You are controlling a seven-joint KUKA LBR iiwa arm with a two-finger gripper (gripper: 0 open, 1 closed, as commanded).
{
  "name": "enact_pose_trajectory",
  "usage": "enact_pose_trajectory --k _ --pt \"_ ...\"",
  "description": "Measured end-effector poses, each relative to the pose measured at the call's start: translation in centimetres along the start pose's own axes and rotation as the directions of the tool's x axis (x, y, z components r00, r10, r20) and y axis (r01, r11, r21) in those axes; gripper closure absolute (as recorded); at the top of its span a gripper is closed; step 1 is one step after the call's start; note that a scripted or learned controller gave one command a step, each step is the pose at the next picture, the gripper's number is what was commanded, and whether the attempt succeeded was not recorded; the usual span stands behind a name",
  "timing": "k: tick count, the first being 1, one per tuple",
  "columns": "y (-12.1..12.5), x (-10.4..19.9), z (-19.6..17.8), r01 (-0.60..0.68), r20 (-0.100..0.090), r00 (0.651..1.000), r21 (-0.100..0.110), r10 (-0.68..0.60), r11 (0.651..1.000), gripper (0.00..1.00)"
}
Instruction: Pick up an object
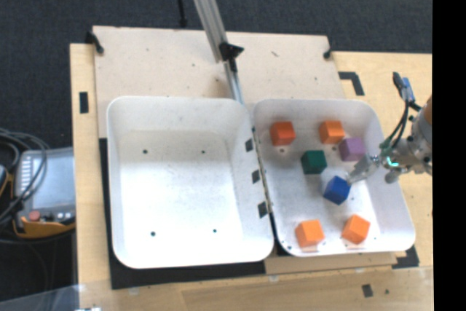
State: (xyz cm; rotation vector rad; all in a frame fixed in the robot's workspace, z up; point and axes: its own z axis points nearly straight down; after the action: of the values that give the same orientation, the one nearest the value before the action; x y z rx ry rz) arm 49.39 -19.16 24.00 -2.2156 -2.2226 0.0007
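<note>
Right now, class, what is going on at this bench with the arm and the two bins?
A robot arm reaches in from the right, its hand low over the right bin, near the blue cube and the purple cube. Nothing shows between its fingers. Four orange cubes and a green cube also lie in that bin, beside the left bin.

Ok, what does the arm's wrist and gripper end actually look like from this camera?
The gripper is pale grey metal, slim fingers on a boxy grey wrist block with a small green-lit spot beside it. Dark green and black cables loop up from the block to a small blue-grey connector. A sliver of orange band shows at the frame's right. Finer markings are too blurred to read.
</note>
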Motion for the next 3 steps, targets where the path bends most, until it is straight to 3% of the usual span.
enact_pose_trajectory --k 1,3 --pt "0.1 0.0 -0.2 -0.001 0.001 1.000 -0.005 0.001 1.000 0.00" --pt "-0.5 0.5 8.6 -0.006 0.003 1.000 0.001 0.006 1.000 0.00"
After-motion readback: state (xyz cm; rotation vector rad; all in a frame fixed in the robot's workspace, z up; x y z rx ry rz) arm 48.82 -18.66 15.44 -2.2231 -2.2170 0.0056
